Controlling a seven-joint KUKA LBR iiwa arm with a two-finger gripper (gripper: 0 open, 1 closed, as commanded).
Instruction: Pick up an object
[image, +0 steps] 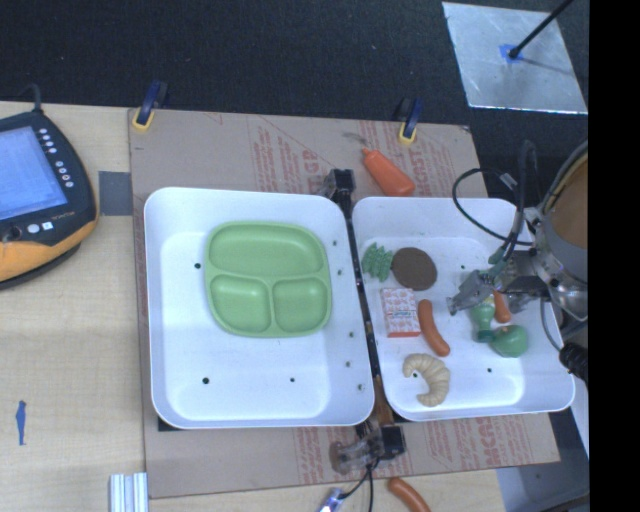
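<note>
a: while the hand (487, 298) hangs low at the 3 o'clock side of the right bin (455, 400), can you read its fingers?

b: they look parted a fair way, metal tips splayed over a small green piece (484, 319) with nothing clearly pinched between them. i'd call it empty.

a: so what's the likely target?

b: that green piece, or the rounder green toy (510, 342) just at its 4 o'clock. a small orange bit (502, 309) sits between them, touching or nearly so.

a: risks?

b: the three crowd together, so a closing finger could land on the wrong one or shove it aside. smooth, rounded plastic tends to squirt out of a pinch. they're near the bin wall too, which could block a fingertip.

a: and the rest?

b: well apart toward 9 o'clock: a glossy sausage (433, 328), a ridged tan croissant (427, 379), a flat brown disc (413, 268), a bumpy broccoli (377, 261), a flat printed packet (399, 311). the left bin (175, 390) bears a matte green divided plate (268, 278).
</note>
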